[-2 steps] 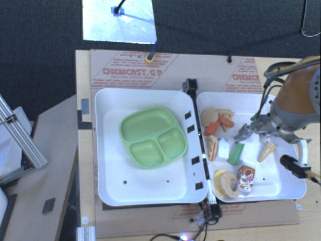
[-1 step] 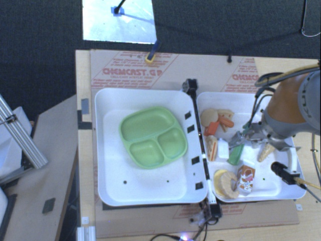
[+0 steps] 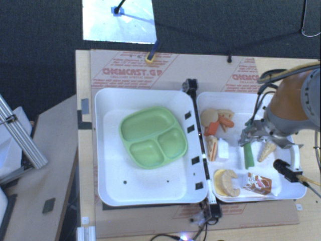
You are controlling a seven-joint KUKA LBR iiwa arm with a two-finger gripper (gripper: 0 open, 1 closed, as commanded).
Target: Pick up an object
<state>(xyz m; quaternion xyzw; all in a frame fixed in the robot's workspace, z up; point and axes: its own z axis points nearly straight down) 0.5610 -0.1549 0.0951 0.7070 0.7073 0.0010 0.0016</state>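
Note:
My gripper (image 3: pixel 254 136) hangs low over the middle of the right bin (image 3: pixel 235 98), at the end of the grey and orange arm (image 3: pixel 293 104). Just below it lies a green stick (image 3: pixel 248 156), upright in the view, with a pale cone-shaped piece (image 3: pixel 266 151) beside it on the right. The gripper's tip sits right at the top end of the green stick; nothing is seen lifted.
The right bin also holds orange carrot pieces (image 3: pixel 224 121), a sandwich slice (image 3: pixel 212 147), a white block (image 3: pixel 223 148), a croissant (image 3: pixel 229 182) and a red-brown packet (image 3: pixel 258 183). A green divided plate (image 3: pixel 153 136) lies in the left bin (image 3: pixel 110 134).

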